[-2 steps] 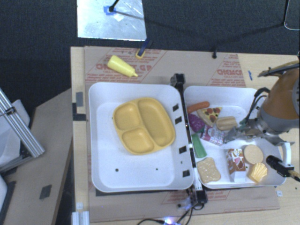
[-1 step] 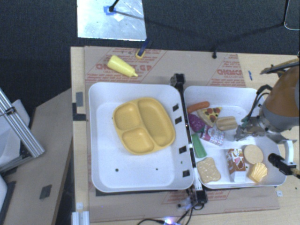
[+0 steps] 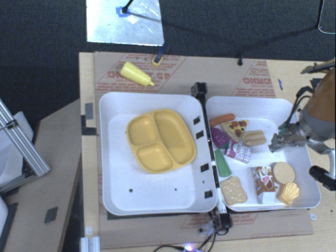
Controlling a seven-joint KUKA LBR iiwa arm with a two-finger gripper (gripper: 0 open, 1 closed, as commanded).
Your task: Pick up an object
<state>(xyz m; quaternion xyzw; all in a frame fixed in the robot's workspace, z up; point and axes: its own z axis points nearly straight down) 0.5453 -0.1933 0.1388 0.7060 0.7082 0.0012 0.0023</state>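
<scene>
Gripper is seen low over the right bin, toward its 3 o'clock side, with the grey arm and its orange band reaching in from 3 o'clock. How far it is open cannot be told: the tip is a small dark cluster and no detail is resolved. Nothing is seen held, and contact with the bin floor or any item cannot be confirmed.

Task status, as judged: nothing is lifted yet. All candidate items are seen lying in the right bin. An approach or descent is the likely step in hand; grasp and lift are left to do.

Item positions, clock-face within the right bin:
- bread roll just at 9 o'clock of the gripper, the nearest item, judged the likely target
- pizza slice and sausage toward 10–11 o'clock
- purple piece and patterned packet at 9 o'clock
- green stick along the 8 o'clock edge
- toast slice at 7 o'clock
- small box, round cookie and yellow shell grouped at 5 o'clock, close together

Left bin is occupied by a yellow divided tray, well apart from the gripper. A yellow bottle is seen lying on the cardboard at 12 o'clock of the left bin, outside both bins.

Risk, as judged: items are packed closely, so a neighbour may be nudged during the grasp.
</scene>
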